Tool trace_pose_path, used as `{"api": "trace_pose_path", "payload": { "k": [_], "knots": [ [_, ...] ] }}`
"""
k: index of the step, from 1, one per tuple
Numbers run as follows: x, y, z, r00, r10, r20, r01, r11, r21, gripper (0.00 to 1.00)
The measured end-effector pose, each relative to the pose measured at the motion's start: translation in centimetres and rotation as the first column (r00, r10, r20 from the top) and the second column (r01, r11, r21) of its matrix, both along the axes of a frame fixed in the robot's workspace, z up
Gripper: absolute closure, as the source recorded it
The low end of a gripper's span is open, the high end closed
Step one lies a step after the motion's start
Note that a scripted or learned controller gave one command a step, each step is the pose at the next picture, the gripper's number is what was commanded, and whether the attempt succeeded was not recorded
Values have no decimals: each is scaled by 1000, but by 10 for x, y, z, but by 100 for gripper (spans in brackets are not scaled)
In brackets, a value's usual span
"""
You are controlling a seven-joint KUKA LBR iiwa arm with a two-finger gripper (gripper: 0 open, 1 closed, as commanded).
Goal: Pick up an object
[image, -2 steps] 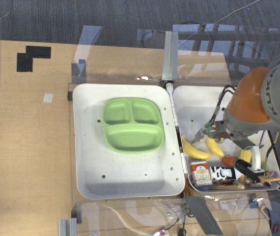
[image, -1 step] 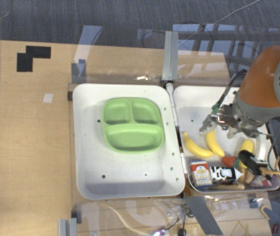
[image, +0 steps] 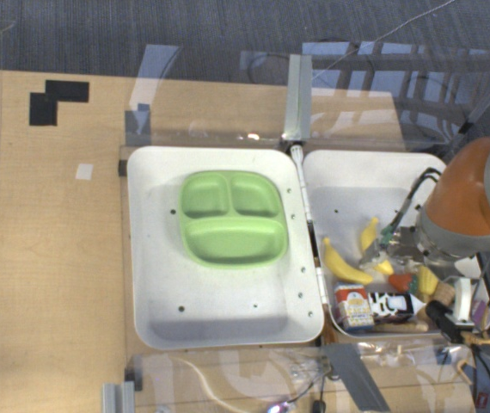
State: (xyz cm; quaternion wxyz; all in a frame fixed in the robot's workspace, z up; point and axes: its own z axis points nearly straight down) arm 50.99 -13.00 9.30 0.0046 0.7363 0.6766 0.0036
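Arm [image: 477, 200]: reached in from right, grey w/ orange band, set low over right bin [image: 348, 179].
Gripper [image: 397, 249]: seen among the toys in right bin; finger state can't be told, hidden by wrist.
Banana [image: 345, 267]: laid in right bin, just left of gripper.
Yellow piece [image: 370, 233]: placed above banana, near gripper.
Box [image: 356, 307]: at bin's near edge, beside a black-white item [image: 393, 303].
Left bin [image: 155, 256]: green tray [image: 232, 218] held at centre.
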Motion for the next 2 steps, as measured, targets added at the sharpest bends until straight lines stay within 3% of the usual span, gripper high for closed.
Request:
{"api": "trace_pose_path", "payload": {
  "k": [1,2],
  "knots": [
    [2,3,12,1000,2,5,-2,1000,4,100],
    [80,65,93,1000,28,-6,-28,1000,2,100]
  ]
}}
